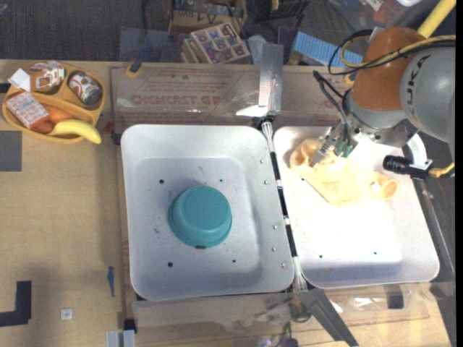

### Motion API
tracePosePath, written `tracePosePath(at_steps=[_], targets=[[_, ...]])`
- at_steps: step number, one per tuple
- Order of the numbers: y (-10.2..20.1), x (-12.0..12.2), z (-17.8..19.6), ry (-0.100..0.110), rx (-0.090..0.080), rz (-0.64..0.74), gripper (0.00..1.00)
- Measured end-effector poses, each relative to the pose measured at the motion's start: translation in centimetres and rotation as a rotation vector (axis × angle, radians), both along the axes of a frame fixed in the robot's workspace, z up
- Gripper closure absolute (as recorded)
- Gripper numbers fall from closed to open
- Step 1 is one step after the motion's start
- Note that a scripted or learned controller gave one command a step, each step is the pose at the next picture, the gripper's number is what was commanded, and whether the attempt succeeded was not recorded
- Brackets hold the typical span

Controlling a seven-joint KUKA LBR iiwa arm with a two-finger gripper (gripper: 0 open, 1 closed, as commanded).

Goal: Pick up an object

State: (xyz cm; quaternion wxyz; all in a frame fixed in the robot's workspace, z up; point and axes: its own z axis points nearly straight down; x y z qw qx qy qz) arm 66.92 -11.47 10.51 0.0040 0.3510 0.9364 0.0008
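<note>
My arm: I am reaching in from the right, my grey links and orange band (pixel 387 63) hanging over the far right corner of the right bin (pixel 376 259).
My pincer (pixel 329 150): it is hovering low over the far left part of the right bin, just at the upper left edge of the pale yellow cloth (pixel 340 181). I cannot tell whether it is clenched or released; the glare there is washing out its tips.
Pale yellow cloth: it is lying crumpled in the far half of the right bin, spreading from under my pincer toward the bin's right wall. Whether I am touching it or merely sitting above it, I cannot tell.
Right bin: its near half is showing bare white floor.
Left bin (pixel 145 157): it is holding a teal bowl (pixel 201 216), turned upside down, sitting a little left of the bin's middle, well apart from my pincer.
Bench beyond the bins: a yellow tray (pixel 18 118) is sitting at the far left corner, carrying a banana (pixel 78 129) and some small packets and cans.
Cables (pixel 412 166): a black plug and lead are hanging beside my wrist, over the right bin's far right edge.
</note>
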Motion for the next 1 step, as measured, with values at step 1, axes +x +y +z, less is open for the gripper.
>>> tracePosePath(at_steps=[1], targets=[[6.15,-1.15,8.17,0.0,-0.002,0.502,1.0]])
